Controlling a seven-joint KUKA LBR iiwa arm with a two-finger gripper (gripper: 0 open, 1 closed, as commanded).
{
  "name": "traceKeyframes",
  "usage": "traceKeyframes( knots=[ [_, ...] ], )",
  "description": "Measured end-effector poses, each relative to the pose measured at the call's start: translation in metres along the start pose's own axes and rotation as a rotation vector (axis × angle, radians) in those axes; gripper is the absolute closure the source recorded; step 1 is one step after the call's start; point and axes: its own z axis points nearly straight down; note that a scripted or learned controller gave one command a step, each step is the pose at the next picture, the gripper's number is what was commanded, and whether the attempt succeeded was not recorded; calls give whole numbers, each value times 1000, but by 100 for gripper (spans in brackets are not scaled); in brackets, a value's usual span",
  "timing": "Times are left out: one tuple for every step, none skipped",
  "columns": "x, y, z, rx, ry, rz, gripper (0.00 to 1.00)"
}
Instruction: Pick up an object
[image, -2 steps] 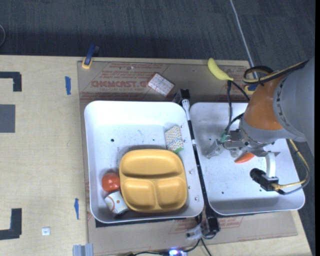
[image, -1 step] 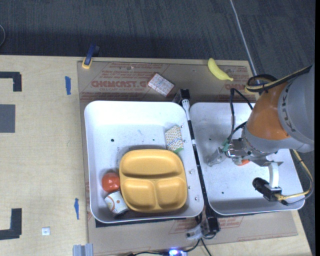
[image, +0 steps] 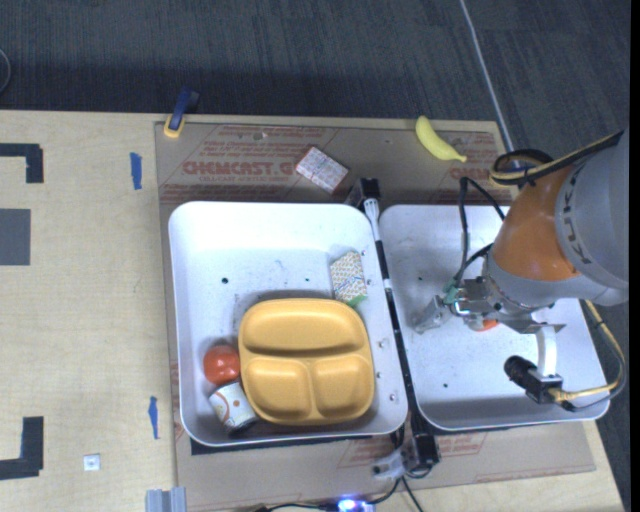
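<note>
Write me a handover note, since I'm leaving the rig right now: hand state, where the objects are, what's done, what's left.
Hand: low over the right bin, near its left wall; nothing visibly held.
Left bin: yellow divided tray, red ball, small white and orange cup, patterned packet.
Outside the bins: banana and a small patterned box on the cardboard behind.
Done: no pick yet.
Left: grasp and lift one object.
</note>
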Motion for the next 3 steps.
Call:
traceKeyframes(
  knots=[
    [-1, 22, 0, 0, -1, 0, 0],
    [1, 4, 0, 0, 0, 0, 0],
    [-8, 45, 1, 0, -1, -1, 0]
  ],
)
